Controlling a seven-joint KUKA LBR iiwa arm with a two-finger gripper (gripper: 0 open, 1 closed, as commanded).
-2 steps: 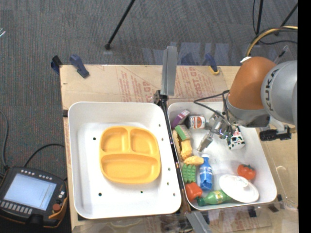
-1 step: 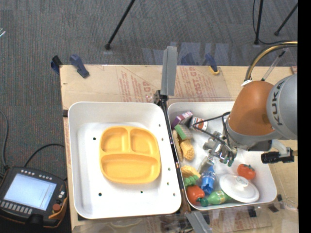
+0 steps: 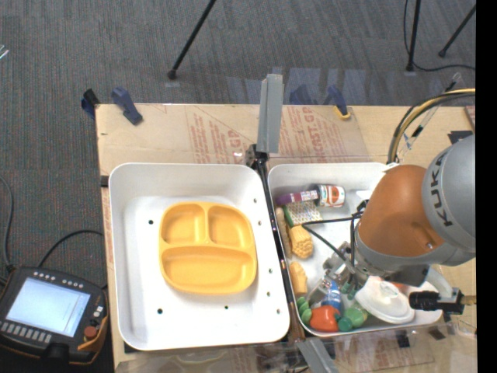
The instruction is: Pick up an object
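Two white bins are seen side by side on the bench. In the left bin, a yellow divided plate with three compartments is laid flat near the middle. The right bin is crowded with small items: a bottle with a purple cap and an orange-and-white label is laid on its side near the far wall; a yellow corn-like piece is placed along the left wall, with a second yellowish piece just nearer the camera. At the near edge, green pieces and a red-orange rounded piece are clustered together, beside a white lidded dish.

The arm's orange band is seen above the right bin. The gripper is lowered into the near part of that bin, just above the red and green pieces. A bluish transparent item is noted at the tips; whether it is held cannot be told, nor how far the gripper is open.
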